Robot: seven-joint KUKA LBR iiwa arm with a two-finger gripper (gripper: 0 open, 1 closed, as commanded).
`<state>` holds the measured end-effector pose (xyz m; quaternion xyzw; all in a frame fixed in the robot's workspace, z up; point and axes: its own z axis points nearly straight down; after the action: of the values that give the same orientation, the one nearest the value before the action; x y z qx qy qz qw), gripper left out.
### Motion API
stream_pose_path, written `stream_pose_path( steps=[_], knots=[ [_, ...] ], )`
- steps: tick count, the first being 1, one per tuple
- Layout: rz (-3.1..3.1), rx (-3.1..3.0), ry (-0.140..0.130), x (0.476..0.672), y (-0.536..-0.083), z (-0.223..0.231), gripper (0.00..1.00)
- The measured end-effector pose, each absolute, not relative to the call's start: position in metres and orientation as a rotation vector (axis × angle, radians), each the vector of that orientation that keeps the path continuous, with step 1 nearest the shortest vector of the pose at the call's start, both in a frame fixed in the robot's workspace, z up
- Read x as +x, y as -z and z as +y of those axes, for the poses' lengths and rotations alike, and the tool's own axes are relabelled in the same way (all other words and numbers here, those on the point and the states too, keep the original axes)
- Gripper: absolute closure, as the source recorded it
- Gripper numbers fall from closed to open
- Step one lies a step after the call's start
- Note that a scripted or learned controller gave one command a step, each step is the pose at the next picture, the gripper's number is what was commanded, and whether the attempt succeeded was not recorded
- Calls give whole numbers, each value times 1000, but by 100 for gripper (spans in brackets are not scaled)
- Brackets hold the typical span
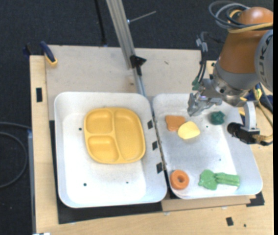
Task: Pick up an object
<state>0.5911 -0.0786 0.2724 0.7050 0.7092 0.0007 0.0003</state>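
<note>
The right bin [237,153] holds several small things: an orange block [173,122], a pale yellow lump [189,130] touching its right side, a small dark green piece [218,117], an orange ring [179,179] near the front, and a light green toy [219,179] at the front right. My gripper [196,106] hangs over the back of the right bin, just above and right of the orange block and left of the dark green piece. I see nothing between its fingers.
The left bin [70,180] bears a yellow divided plate [114,134]. A metal post [122,28] rises slantwise behind the bins. The bench edge runs along the left and front.
</note>
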Motion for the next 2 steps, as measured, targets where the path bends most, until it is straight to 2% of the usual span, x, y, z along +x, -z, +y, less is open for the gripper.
stream_pose_path(
  steps=[1,2],
  knots=[
    [2229,2214,-2,575,-276,-26,100],
    [2228,2216,1,557,-256,18,100]
  ],
)
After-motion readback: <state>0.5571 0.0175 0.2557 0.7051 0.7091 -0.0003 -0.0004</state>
